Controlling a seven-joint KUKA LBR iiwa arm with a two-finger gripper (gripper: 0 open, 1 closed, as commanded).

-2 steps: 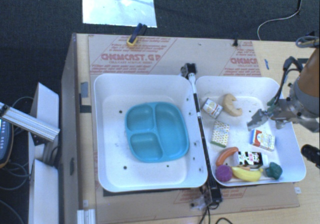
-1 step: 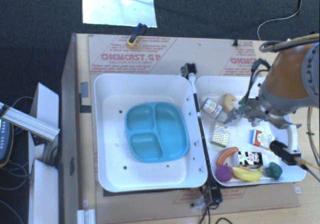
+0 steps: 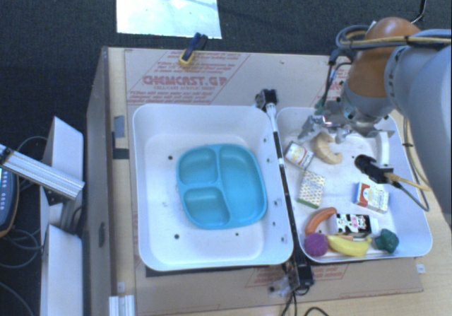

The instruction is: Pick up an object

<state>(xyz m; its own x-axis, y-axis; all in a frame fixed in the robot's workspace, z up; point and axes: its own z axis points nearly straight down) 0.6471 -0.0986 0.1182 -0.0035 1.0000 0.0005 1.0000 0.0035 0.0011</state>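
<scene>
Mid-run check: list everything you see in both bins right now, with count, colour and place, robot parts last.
Divided tray: 1, blue, centre of left bin.
Banana: 1, yellow, right bin front.
Ball: 1, purple, beside banana.
Carrot-like piece: 1, orange, above ball.
Green lump: 1, front right corner.
Small boxes: several, mixed colours, right bin.
Tan piece: 1, under end effector.
Arm: 1, grey with orange band.
End effector: 1, over right bin's back.

Gripper: my gripper (image 3: 326,127) low in the right bin (image 3: 417,237), over a tan piece (image 3: 326,148).
Left bin (image 3: 152,187): blue tray (image 3: 220,185).
Front edge: banana (image 3: 349,244), purple ball (image 3: 316,244), green lump (image 3: 386,240).
</scene>
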